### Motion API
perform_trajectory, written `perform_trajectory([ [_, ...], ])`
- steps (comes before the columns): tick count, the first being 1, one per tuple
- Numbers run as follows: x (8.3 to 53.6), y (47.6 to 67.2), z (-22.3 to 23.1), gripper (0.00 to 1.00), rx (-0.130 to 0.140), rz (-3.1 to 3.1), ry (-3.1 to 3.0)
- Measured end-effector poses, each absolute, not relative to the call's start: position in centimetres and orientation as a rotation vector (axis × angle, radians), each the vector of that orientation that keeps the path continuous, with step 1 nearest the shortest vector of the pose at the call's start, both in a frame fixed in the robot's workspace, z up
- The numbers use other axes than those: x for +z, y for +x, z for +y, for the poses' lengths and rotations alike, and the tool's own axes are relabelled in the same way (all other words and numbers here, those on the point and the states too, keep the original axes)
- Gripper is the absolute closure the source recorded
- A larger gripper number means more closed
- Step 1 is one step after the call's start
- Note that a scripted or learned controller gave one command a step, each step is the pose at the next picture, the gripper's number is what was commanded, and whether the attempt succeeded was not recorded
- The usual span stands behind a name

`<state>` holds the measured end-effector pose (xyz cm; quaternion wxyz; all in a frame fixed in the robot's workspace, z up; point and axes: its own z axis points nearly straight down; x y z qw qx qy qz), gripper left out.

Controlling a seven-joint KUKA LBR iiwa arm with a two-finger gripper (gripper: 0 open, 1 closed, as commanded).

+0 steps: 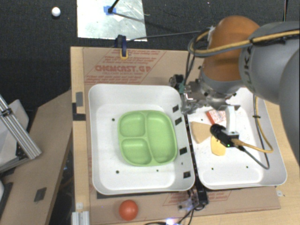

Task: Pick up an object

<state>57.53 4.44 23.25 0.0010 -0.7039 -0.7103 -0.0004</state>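
Pincer [188, 100] hangs at right bin's [275, 171] far left corner; spread or pinching, I cannot tell. Wedge [198, 131] apparently not yet lifted.

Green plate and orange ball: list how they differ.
Shape: the green plate is flat, squarish and split into three compartments; the orange ball is round.
Size: the plate is far larger than the ball.
Place: the plate lies inside the left bin; the ball sits outside it, on the bench near the view's bottom edge.
Shared: each is one plain colour.
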Motion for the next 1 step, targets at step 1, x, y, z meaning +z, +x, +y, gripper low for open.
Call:
perform_trajectory([
  [1, 22.02, 55.41, 9.29, 1.00, 0.000, -2.230, -2.210],
])
